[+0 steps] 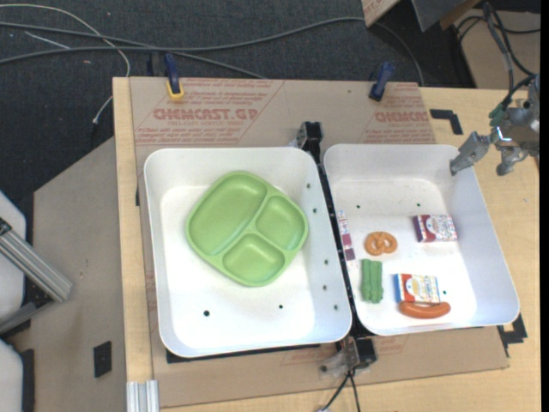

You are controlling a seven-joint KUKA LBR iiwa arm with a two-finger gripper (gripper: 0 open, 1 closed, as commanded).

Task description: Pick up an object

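On the left side of the frame, a white bin (171, 316) is sitting on the bench, and a green plate (247, 227) with three sections is lying in the middle of it, tilted a bit. Just to the right, a second white bin (489, 256) is holding the small things. A thin packet (346, 236) is leaning along its left wall, and it is hard to make out what it is. Near it, a brown pretzel (381, 245) is lying flat, and a green piece (371, 281) is lying just below it. Farther right, a small dark red box (434, 228) is sitting by itself, and lower down a blue and white box (418, 287) is touching a red sausage (425, 310). At the upper right edge of the frame, the gripper (486, 158) is hanging over the bin's far corner, partly cut off, with its fingers spread apart and nothing between them.
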